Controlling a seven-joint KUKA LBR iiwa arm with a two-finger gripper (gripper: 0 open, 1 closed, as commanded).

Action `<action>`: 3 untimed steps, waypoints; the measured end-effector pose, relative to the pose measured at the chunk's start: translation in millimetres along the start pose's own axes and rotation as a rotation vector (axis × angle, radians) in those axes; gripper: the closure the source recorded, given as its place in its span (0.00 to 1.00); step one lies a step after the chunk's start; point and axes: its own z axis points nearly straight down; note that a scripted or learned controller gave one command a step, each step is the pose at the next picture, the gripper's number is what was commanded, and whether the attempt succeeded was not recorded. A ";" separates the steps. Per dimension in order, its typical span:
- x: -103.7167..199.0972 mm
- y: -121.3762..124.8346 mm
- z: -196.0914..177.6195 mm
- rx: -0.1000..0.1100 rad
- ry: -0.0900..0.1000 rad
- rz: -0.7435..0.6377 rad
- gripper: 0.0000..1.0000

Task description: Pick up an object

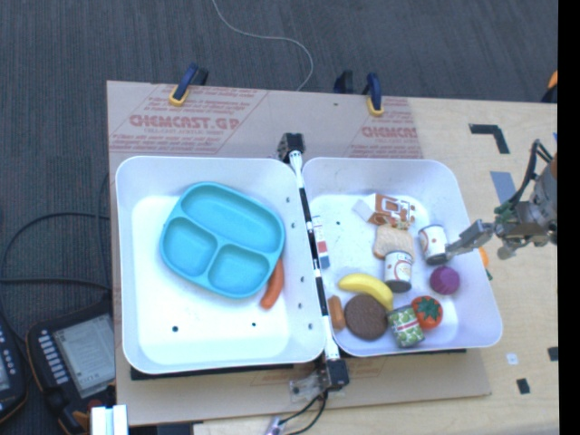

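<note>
My gripper (473, 246) hangs over the right rim of the right bin (471, 338), fingers open with nothing between them. One long finger (460, 241) reaches in toward a small white can (434, 241) and a purple ball (444, 280) without touching either. The same bin holds a banana (366, 286), a brown round cookie (366, 316), a labelled tin (398, 267), a red tomato (427, 311), a green tin (406, 327), a bread slice (391, 240), a small cracker box (395, 209) and an orange sausage (336, 311).
The left bin (145, 333) holds a blue divided plate (222, 240) with an orange carrot (273, 285) beside its right edge. A black-and-white divider (310, 243) runs between the bins. Clamps (373, 96) hold the brown board at the back.
</note>
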 end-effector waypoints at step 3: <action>26.1 3.8 122.2 -0.001 0.001 0.000 0.00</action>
